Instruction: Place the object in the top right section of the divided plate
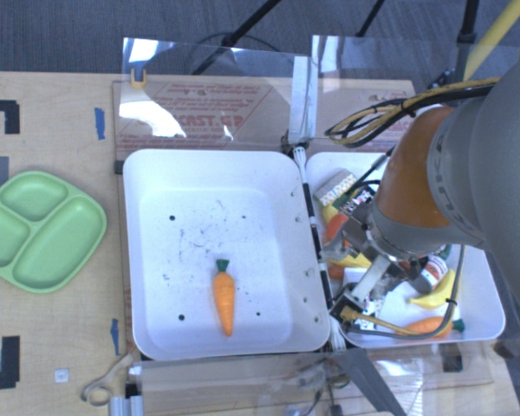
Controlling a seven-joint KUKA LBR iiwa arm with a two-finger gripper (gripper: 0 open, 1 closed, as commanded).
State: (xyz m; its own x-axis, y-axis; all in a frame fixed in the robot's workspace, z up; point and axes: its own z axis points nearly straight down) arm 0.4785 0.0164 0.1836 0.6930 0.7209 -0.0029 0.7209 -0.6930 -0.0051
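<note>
Toy carrot [224,300] with green top lying alone in the left white bin [156,189], toward its lower middle, leaf end pointing away from the near rim, touching nothing else. Green divided plate [42,230] resting on the wooden bench [52,102] to the left of that bin, well apart from the carrot, all three sections bare. Over the right bin [485,319], grey arm with orange band [416,180] reaching down with the gripper [357,300] low near the divider between bins, among a yellow banana [438,295], a second orange carrot [429,326] and other small toys; whether open or closed: cannot tell.
</note>
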